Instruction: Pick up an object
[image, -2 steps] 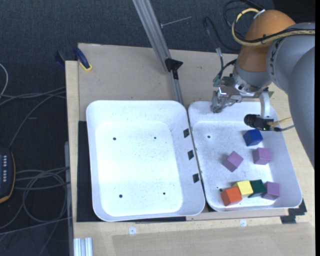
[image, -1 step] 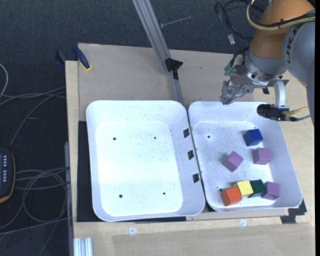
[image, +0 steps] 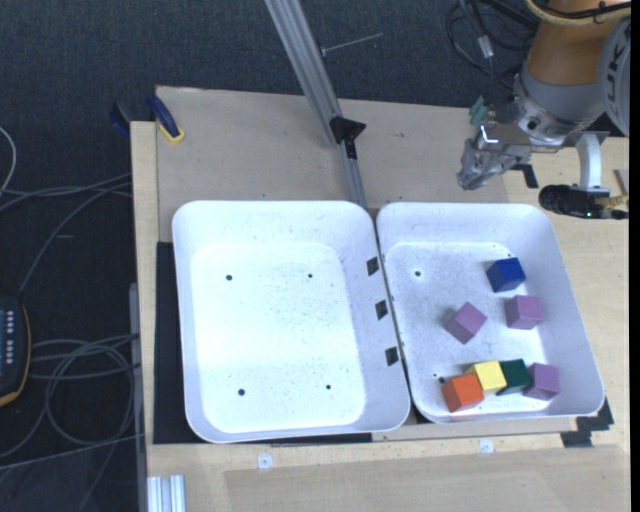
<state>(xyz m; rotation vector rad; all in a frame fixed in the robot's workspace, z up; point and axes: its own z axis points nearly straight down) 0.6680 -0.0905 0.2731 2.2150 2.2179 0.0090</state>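
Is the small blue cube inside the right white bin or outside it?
Inside. The small blue cube rests on the floor of the right white bin, within its rim, near the far right corner.

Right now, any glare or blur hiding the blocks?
Camera view: light is even and soft, the right bin bright but not blown out; the blue block and orange block read sharp; the hand looks slightly soft, in shade.

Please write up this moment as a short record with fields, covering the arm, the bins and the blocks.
gripper: above the bench, beyond the right bin's far rim, nothing seen between its fingers
right bin: seven blocks
loose blocks: blue block, two purple blocks
near-wall row: orange block, yellow block, green block, purple block
left bin: white
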